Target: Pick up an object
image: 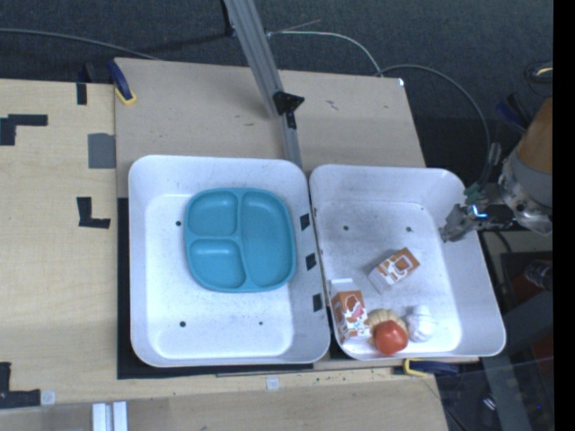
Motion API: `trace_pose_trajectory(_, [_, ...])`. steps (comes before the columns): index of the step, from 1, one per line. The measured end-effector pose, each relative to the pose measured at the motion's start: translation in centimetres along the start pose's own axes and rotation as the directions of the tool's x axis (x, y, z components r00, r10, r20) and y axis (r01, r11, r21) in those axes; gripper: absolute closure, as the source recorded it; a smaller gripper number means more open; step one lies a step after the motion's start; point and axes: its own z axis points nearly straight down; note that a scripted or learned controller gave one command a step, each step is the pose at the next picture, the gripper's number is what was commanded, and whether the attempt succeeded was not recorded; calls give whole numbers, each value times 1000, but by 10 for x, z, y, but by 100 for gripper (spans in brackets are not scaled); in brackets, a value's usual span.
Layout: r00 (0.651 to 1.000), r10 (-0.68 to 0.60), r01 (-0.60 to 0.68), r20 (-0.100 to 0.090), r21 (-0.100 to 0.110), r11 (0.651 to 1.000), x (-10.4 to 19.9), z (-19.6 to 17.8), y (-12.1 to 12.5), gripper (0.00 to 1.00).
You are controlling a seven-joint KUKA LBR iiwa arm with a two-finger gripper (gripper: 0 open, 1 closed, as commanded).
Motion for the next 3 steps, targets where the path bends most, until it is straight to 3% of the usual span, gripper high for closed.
trace_pose_trajectory(1, [1000,1,-1,-2,5,1000,0,-17,1,100])
trace_pose_trajectory(3, [1000,-6,6,-4,8,1000,121,-1,35,100])
